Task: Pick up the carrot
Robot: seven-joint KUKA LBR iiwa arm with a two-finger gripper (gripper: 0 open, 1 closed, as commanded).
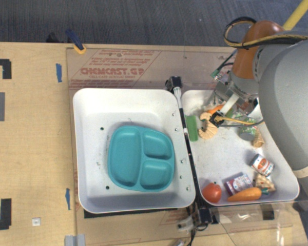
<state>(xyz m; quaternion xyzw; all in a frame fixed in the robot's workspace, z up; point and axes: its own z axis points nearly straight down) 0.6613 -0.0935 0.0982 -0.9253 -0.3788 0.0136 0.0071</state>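
Camera view from above the counter: the grey arm's jaws [222, 111] work at the far end of the right-hand bin [231, 147], low among a clutter of small items, and whether they are spread or pressed together cannot be told from this angle. The carrot [245, 193] lies well apart from them, at the bin's opposite, near end, just beside a tomato [212, 192] and a small packet [238, 182]. Its long axis runs roughly parallel to the bin's near rim. Reaching it likely means crossing the bin's length. A teal plate [141, 158] sits in the left-hand bin [92, 111].
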